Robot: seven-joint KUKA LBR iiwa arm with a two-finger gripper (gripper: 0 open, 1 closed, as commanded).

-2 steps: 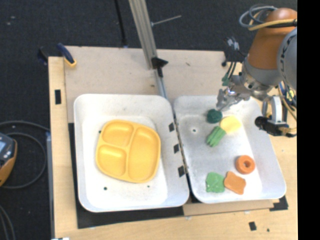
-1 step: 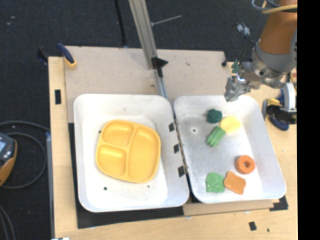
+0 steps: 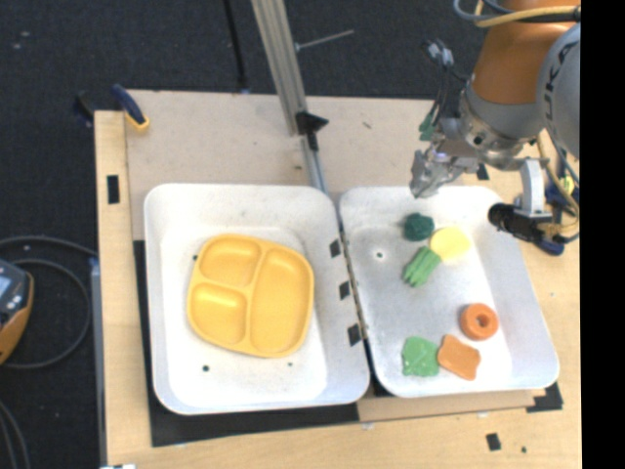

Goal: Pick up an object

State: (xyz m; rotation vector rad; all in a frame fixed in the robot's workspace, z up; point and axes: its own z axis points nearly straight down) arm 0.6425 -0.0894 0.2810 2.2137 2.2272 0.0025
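My gripper (image 3: 426, 185) hangs over the far edge of the right bin (image 3: 381, 291), its fingertips close together with nothing between them. Just in front of it lies a dark green round piece (image 3: 418, 227). Beside that sits a yellow ball (image 3: 450, 244), and a light green toy (image 3: 421, 266) lies against it. Nearer the front are an orange ring (image 3: 479, 321), a green flat piece (image 3: 420, 357) and an orange flat piece (image 3: 459, 358).
The left bin (image 3: 166, 360) holds a yellow divided plate (image 3: 251, 294). A metal post (image 3: 283, 62) rises slanting behind the two bins. The bench's bare board runs along the far side.
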